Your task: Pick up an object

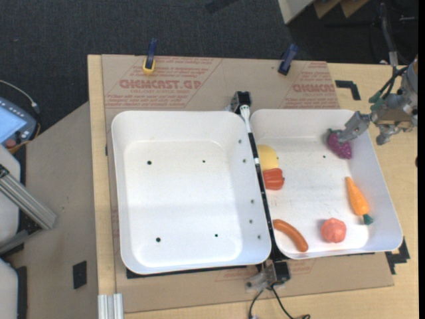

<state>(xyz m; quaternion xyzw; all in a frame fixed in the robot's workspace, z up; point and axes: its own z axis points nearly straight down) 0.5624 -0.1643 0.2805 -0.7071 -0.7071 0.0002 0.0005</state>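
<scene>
The right bin (312, 128) holds several toy foods. A purple grape bunch (340, 145) lies near its far right corner. An orange carrot (356, 199) lies along the right wall, with a pink-red round fruit (334, 230) and an orange sausage (290, 234) near the front. A yellow piece (267, 155) and a red pepper (273, 178) rest against the left wall. My gripper (370, 131) hangs over the bin's far right edge, open. Its left finger (354, 127) reaches down just above the grape bunch, and nothing sits between the fingers.
The left bin (133, 131) sits beside the right one, joined by a black strip with clamps. Both rest on a cardboard sheet (199, 78) held by a yellow clip and a blue clip at the back. A shelf stands beyond the bench at the top right.
</scene>
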